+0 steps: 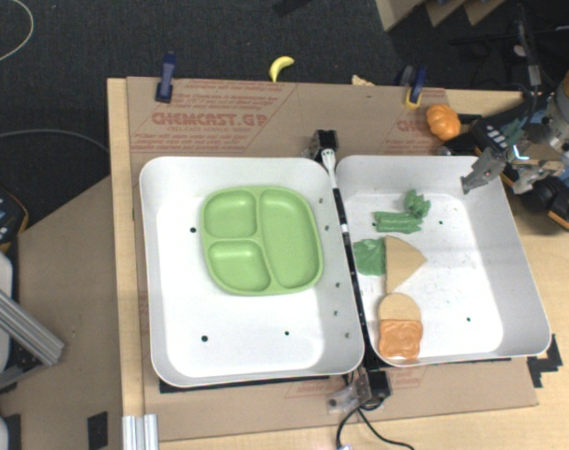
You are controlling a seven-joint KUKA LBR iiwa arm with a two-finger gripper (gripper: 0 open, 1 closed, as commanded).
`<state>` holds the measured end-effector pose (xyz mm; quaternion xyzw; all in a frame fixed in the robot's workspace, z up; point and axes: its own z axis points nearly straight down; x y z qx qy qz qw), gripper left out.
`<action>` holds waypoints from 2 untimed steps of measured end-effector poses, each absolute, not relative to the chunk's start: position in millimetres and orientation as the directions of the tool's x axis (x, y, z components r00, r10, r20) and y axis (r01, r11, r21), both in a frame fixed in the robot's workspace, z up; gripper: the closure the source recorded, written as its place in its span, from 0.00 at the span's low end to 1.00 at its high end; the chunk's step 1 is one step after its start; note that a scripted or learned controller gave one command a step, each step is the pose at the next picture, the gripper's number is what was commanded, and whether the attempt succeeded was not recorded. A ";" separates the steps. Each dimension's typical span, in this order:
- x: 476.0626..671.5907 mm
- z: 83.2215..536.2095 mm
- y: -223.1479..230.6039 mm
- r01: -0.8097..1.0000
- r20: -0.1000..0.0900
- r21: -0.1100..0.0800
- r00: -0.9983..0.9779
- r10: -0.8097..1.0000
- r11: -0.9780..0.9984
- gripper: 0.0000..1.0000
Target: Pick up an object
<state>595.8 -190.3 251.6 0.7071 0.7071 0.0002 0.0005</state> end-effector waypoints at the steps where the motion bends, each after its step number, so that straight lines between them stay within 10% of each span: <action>1: 596.6 151.2 -143.0 1.000 0.005 -0.010 -0.004 1.000 0.004 0.00; 2: 580.3 81.2 -87.5 1.000 0.003 -0.006 -0.004 1.000 0.004 0.00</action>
